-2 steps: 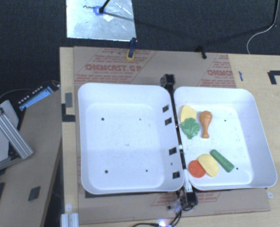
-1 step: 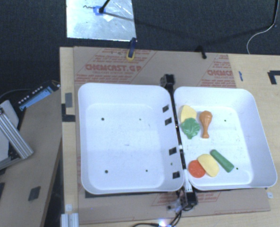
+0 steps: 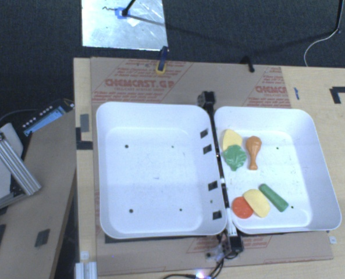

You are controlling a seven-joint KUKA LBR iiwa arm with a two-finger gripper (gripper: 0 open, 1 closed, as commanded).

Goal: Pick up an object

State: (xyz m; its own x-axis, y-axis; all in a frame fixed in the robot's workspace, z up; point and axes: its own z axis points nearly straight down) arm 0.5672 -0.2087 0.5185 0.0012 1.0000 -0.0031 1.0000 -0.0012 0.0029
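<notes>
Two white bins were seen side by side on the bench. All the objects were gathered in the right bin [image 3: 320,156], toward its left side.

At the far end of that cluster a yellow piece [image 3: 231,138] was laid close to the dividing wall, its long axis running from far-left to near-right. Just right of it a drumstick [image 3: 253,150] was laid with its long axis roughly near to far, the rounded end pointed far and the thin end pointed near. A green leafy piece [image 3: 235,157] was set touching the near edge of the yellow piece and just left of the drumstick.

Nearer the camera a second group was found. A red round piece [image 3: 242,208] was placed at the near-left, touching a yellow oval [image 3: 257,203] whose long axis ran from far-left to near-right. Beside that a green stick [image 3: 274,197] was laid on the same diagonal, its far end pointed up-left and its near end down-right.

The left bin [image 3: 155,173] was marked by small dark dots on its floor.

The arm's pose and the state of the gripper could not be told from this view.

A foil sheet [image 3: 124,15] was seen on the dark floor beyond the bench.
</notes>
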